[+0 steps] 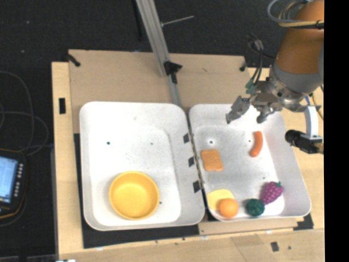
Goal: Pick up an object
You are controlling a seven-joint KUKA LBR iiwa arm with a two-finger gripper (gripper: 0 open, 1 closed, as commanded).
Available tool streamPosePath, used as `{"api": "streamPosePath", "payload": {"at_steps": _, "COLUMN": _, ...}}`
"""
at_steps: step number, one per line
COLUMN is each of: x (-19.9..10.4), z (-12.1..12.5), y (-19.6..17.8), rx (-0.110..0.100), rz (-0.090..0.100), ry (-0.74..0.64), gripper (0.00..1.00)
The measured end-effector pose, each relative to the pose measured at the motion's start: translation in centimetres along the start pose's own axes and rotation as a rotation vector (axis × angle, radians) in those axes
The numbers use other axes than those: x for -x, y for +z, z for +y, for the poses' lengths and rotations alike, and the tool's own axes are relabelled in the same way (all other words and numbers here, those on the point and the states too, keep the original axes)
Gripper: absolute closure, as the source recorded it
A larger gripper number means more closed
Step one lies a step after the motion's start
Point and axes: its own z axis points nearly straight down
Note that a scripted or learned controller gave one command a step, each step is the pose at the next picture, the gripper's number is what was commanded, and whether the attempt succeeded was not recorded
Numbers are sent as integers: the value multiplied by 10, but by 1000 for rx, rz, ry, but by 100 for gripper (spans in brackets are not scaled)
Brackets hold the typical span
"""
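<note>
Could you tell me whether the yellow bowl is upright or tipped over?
Upright: the bowl sits in the left bin with its round opening facing up.

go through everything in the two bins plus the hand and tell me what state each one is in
hand: open, holding nothing, above the right bin's far end
yellow bowl: upright in the left bin
carrot: lying flat
cracker: lying flat
orange: resting against the yellow block
grapes: lying by the near right corner
green piece: resting near the grapes

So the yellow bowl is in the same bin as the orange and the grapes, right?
Not quite. In the camera view the yellow bowl sits alone in the left bin. The orange and grapes lie in the right bin.
</note>
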Motion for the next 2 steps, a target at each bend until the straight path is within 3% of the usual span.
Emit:
{"api": "streamPosePath", "payload": {"at_steps": 1, "x": 0, "z": 0, "y": 0, "rx": 0, "rz": 0, "ry": 1, "gripper": 0}}
{"api": "streamPosePath", "payload": {"at_steps": 2, "x": 8, "z": -7, "y": 57, "rx": -6, "rz": -2, "ry": 4, "gripper": 0}}
